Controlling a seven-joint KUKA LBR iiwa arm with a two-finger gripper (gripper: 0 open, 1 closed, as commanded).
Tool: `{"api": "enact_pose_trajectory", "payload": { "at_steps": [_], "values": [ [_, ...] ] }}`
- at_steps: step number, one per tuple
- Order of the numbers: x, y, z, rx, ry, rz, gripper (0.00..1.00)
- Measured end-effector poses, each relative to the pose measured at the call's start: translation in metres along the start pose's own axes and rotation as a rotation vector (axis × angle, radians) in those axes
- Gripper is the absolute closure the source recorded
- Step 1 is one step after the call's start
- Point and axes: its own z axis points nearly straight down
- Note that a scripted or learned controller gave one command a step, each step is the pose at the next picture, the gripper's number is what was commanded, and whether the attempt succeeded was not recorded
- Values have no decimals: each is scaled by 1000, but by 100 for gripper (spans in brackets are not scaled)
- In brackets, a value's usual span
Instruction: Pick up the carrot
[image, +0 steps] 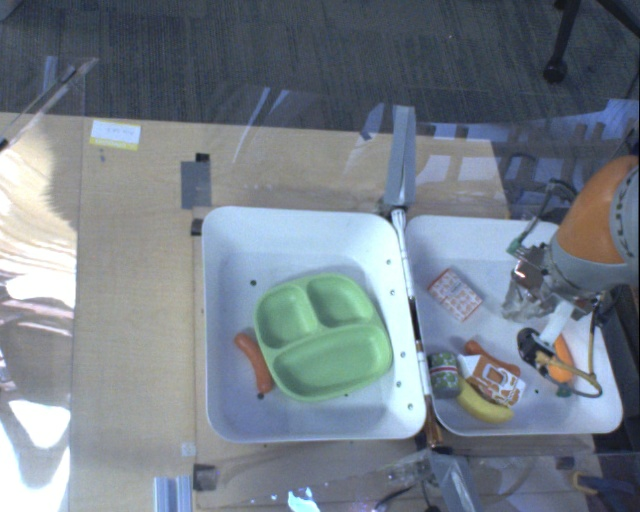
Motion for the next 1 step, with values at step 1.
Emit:
{"api": "enact_pose_trajectory", "payload": {
  "at_steps": [1],
  "values": [
    [89,19,-98,4,0,295,100]
  ]
}}
